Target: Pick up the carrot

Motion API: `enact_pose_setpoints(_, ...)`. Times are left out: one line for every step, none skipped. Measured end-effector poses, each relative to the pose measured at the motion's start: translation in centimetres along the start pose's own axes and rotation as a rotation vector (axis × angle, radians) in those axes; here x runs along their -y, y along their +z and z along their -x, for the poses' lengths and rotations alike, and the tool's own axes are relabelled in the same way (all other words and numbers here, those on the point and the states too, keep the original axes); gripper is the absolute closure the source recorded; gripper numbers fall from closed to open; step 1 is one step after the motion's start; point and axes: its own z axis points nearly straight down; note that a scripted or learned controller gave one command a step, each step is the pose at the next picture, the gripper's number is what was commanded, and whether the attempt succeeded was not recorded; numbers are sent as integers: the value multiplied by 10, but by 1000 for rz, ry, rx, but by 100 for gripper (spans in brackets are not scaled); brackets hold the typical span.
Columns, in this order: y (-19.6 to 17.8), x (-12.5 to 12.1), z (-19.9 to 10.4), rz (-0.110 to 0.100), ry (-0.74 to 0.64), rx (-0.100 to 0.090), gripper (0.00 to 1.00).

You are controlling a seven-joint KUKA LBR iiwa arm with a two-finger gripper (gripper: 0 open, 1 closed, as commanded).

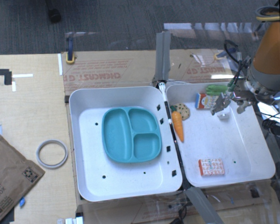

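Near edge of right bin: a small flat packet with a red and white pattern (211, 167) lies just inside the front wall of the shallow white right bin (255, 173), well apart from everything else in it.
Left bin: the shallow white left bin (87, 177) holds a teal plastic plate with three compartments (131, 134), set near its middle and turned slightly.
Carrot: the orange tapered carrot (178, 126) lies in the right bin along its left wall, just beside the divider between the bins, thick end toward the back, tip toward the front.
Beside the carrot: a small round brownish speckled item (183, 111) touches or nearly touches its thick end.
Back of right bin: a small red, white and blue carton (203, 101) and a green object (216, 89) sit near the back wall.
Gripper: the grey two-finger gripper (229, 105) hangs over the back right part of the right bin, well apart from the carrot, fingers spread and holding nothing.
Bench, left edge: a pale tape ring (52, 153) and a brown cardboard box (10, 174).
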Motion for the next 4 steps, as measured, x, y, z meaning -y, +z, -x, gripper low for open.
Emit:
enact_pose_setpoints(32,70,-73,0,77,0,0)
enact_pose_setpoints(39,16,-128,1,-178,2,0)
enact_pose_setpoints(39,88,-145,0,-181,1,0)
enact_pose_setpoints(38,-6,-99,2,-237,2,0)
